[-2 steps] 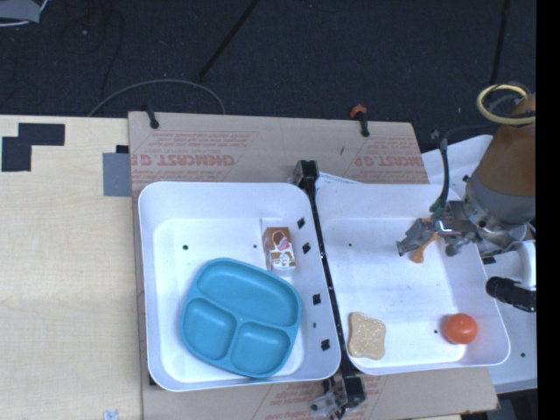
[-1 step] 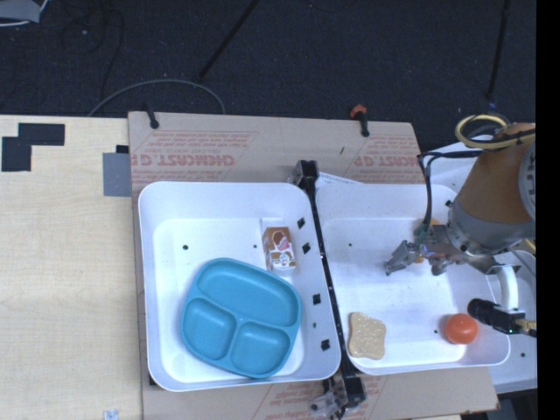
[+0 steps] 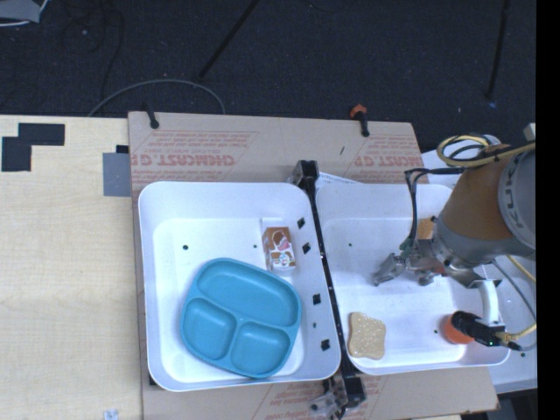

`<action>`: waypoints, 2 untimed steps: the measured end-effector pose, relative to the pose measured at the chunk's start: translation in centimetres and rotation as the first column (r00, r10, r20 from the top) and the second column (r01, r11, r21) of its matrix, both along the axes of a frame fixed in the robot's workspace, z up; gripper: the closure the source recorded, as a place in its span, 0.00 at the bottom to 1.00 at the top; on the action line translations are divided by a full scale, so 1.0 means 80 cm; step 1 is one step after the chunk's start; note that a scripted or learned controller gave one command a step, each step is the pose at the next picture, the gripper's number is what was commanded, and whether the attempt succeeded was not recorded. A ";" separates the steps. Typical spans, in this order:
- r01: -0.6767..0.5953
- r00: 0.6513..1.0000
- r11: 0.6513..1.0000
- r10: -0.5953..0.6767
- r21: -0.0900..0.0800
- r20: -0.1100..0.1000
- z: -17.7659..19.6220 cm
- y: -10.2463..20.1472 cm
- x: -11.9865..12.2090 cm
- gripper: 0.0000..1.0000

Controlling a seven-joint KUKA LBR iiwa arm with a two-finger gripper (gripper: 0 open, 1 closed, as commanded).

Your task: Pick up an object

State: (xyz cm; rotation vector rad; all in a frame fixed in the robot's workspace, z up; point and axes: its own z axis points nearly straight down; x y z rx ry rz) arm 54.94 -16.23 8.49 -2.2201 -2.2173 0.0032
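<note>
My gripper [image 3: 404, 272] hangs low over the middle of the right bin [image 3: 367, 204], with its grey fingers [image 3: 385, 275] spread open and nothing between them. A tan slice of toy bread [image 3: 367, 336] lies at the right bin's front left corner, apart from the gripper. A small orange object [image 3: 453, 328] sits at the front right of that bin, partly hidden by the robot's wrist parts. In the left bin [image 3: 166, 208] lie a blue divided plate [image 3: 240, 317] and a small printed packet [image 3: 279, 246] just behind it.
A black divider [image 3: 318, 261] runs between the two bins. The grey arm with its orange band [image 3: 477, 208] covers the right bin's far right side. Brown cardboard [image 3: 262, 151] lies under both bins, on a pale wooden bench [image 3: 61, 278].
</note>
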 end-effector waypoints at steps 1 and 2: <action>0.003 1.000 1.000 -0.003 0.000 0.001 0.016 -0.001 0.001 1.00; -0.002 1.000 1.000 0.002 -0.001 0.005 0.086 -0.005 0.013 1.00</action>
